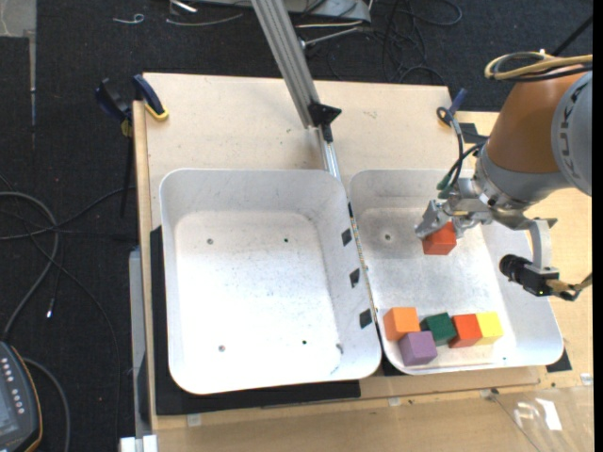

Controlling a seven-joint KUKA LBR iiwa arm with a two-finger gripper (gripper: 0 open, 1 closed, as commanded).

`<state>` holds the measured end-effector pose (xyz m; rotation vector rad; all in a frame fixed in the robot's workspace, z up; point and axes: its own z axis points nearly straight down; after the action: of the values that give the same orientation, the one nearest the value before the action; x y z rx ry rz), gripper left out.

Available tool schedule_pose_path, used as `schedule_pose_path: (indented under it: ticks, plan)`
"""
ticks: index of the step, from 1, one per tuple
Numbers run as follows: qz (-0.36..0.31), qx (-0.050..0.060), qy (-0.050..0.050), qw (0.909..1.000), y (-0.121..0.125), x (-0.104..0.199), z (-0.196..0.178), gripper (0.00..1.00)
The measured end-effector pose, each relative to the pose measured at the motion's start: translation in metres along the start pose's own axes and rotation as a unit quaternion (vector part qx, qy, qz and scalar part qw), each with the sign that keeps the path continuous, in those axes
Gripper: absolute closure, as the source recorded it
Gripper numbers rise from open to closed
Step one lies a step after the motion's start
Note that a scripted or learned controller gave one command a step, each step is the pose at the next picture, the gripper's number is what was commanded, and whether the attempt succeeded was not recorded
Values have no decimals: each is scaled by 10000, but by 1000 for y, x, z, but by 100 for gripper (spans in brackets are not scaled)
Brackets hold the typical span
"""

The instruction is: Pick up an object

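Arm (542,144) reaching in from right edge of frame, orange band sitting upper right, wrist tilting down-left over right bin (528,281). Gripper (443,222) hanging over upper-middle of right bin, fingers clamping on red block (440,242), w/ block showing just below fingertips, lying center-right of frame. Can't tell whether block is touching bin floor or lifted off it.

Sitting along lower edge of right bin, in a tight cluster: orange block (402,321) at left, purple block (417,347) just below-right of it, green block (439,328) beside, second red block (466,330) next, yellow block (489,325) at right end. Neighbors touching or nearly so; cluster lying well apart from gripper.

Left bin (184,252) taking up center-left of frame, lying side by side w/ right bin, rims meeting near middle. Both bins resting on tabletop (236,121), bare board showing across upper part of frame. Metal rail (287,50) slanting from top center down to junction betw. bins. Black/yellow clamp (132,97) gripping tabletop's upper-left corner; blue clamp (452,106) at upper-right corner. Black cables (38,243) trailing over dark floor at left; more cables running along top of frame. Black fitting (528,273) hanging off arm at right, over right bin's right side.
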<state>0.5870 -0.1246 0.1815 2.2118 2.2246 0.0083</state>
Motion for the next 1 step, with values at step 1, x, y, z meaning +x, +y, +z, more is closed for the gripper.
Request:
schedule_pose_path:
  ticks: [1]
  plan:
    - [29,33,-3,10000,-1,-3,5,0]
